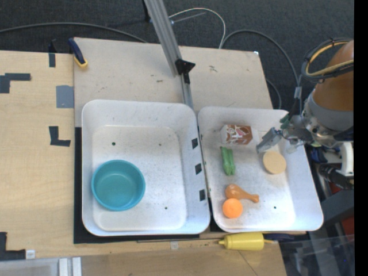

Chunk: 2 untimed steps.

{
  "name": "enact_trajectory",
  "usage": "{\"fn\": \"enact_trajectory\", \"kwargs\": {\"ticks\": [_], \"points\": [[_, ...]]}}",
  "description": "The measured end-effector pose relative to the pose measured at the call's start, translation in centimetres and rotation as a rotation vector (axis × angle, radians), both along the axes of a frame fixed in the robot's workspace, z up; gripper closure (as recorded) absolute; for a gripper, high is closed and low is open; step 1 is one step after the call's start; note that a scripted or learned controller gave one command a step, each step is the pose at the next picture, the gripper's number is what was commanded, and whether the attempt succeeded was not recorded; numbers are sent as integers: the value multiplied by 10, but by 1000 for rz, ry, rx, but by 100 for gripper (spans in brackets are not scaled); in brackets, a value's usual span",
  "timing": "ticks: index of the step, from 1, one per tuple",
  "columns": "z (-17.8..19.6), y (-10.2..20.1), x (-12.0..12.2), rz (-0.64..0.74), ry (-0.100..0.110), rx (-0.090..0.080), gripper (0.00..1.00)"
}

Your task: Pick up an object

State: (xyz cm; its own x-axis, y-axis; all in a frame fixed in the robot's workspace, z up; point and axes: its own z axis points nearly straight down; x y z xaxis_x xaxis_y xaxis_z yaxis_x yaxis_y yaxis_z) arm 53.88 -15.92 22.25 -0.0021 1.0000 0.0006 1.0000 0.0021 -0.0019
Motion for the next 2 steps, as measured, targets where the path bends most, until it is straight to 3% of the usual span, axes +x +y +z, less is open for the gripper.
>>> {"fn": "enact_trajectory", "kwargs": {"ticks": [1,2], "points": [[0,0,0,0,-1,0,0],[-63,1,-7,-2,6,1,0]]}}
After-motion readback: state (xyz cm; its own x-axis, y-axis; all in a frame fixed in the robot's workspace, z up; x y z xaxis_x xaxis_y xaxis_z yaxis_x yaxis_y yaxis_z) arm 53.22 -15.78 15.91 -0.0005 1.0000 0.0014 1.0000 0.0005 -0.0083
